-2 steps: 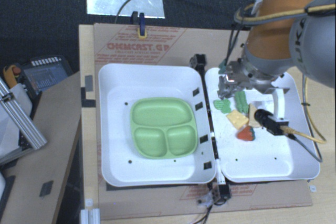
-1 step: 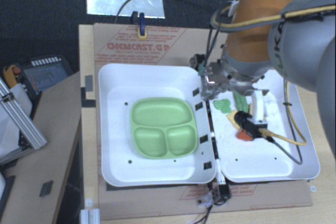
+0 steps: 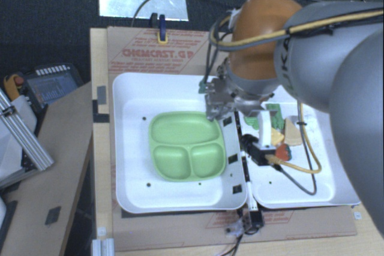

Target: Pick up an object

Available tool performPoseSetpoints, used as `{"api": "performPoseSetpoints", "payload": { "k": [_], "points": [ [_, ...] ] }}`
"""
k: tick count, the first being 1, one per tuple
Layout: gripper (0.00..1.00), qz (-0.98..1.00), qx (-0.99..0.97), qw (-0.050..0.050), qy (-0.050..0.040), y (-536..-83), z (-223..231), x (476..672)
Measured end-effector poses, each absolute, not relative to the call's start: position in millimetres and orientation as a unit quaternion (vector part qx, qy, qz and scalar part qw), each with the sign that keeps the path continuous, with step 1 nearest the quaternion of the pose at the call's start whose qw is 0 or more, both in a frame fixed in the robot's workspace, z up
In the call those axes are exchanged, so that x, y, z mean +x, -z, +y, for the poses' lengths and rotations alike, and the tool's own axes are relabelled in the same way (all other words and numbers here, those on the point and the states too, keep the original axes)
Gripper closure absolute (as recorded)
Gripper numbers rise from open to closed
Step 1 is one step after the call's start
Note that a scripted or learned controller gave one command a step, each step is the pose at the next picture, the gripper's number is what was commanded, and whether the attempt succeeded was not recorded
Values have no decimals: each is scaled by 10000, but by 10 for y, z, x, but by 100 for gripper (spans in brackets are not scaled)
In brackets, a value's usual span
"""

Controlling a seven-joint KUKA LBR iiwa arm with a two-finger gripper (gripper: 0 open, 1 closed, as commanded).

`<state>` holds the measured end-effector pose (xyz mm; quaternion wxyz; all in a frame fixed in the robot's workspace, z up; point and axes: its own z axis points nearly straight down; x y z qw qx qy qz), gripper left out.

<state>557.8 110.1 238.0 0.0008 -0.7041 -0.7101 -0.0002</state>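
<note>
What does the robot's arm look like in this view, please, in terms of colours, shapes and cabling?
The arm is bulky and rounded, with smooth grey casing. An orange band wraps it above the wrist. Yellow and black cables run along the outside and loop around the orange section. Below sits a metallic grey gripper assembly with small fittings.

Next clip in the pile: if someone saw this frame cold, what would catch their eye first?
Probably the big grey arm with its orange band, coming in from the right and covering much of the right bin. Next, the pale green divided tray lying flat in the left bin. The gripper sits low at the tray's upper right corner, and a few small colourful items lie in the right bin.
</note>
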Motion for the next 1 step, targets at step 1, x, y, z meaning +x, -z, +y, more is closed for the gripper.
{"api": "performPoseSetpoints", "payload": {
  "k": [1],
  "points": [
    [0, -7084, -7058, 2, 3, -2385, 1075, 5583]
  ]
}}
